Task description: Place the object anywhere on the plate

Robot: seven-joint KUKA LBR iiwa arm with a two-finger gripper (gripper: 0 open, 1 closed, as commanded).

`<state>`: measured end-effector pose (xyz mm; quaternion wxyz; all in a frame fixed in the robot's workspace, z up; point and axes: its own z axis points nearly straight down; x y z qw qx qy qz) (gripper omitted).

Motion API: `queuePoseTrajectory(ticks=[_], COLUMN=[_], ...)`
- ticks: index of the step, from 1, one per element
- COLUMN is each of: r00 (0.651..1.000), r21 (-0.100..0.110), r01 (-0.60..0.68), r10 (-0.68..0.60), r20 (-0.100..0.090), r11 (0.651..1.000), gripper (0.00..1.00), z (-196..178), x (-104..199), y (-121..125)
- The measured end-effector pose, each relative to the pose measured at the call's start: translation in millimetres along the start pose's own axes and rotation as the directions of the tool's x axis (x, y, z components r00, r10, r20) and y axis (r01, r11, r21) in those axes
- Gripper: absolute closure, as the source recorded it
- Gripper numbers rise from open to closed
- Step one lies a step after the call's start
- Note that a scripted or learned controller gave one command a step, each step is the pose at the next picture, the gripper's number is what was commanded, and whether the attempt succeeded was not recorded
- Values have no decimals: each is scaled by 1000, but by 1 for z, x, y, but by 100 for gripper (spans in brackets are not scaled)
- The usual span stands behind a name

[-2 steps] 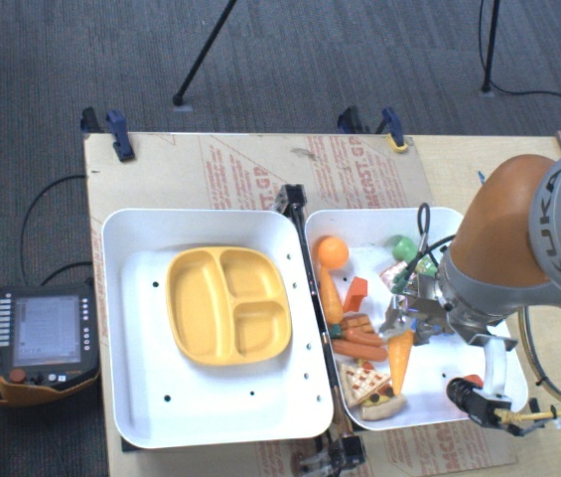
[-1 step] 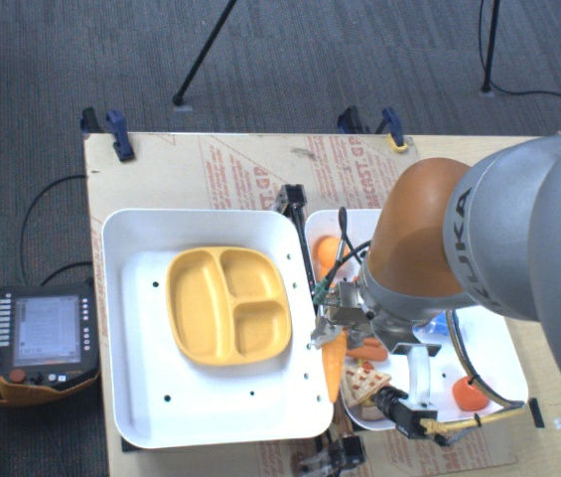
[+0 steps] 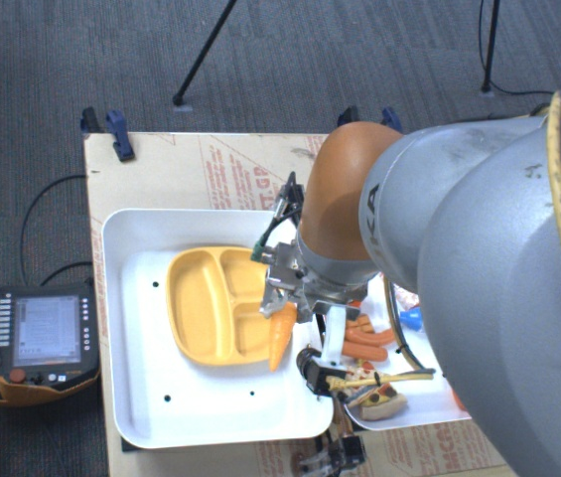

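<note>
Carrot (image 3: 280, 337) hangs from the tool (image 3: 284, 309), pinched at its top end between the fingers and pointing down, its tip over the right rim of the yellow divided plate (image 3: 201, 316). The grasp looks done and the carry nearly so; what is left, by my reading, is a short shift leftward so the carrot sits over a compartment rather than the rim, then a lowering and a release. The plate lies in the left white bin (image 3: 141, 405), with bare bin floor on its left and below it, so there is room that way. Just right of the tool the bin walls meet, and the neighbouring bin (image 3: 414, 417) holds sausages (image 3: 367, 340) and other toy food, close under the wrist.
</note>
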<state>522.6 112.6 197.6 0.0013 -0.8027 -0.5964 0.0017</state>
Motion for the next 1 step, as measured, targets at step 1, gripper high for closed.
queuePoseTrajectory(ticks=[1], r00=[1000], r21=[0], r01=[1], r10=[-1], r20=[0], r11=[1000], gripper=[0], z=[0], x=[0], y=[0])
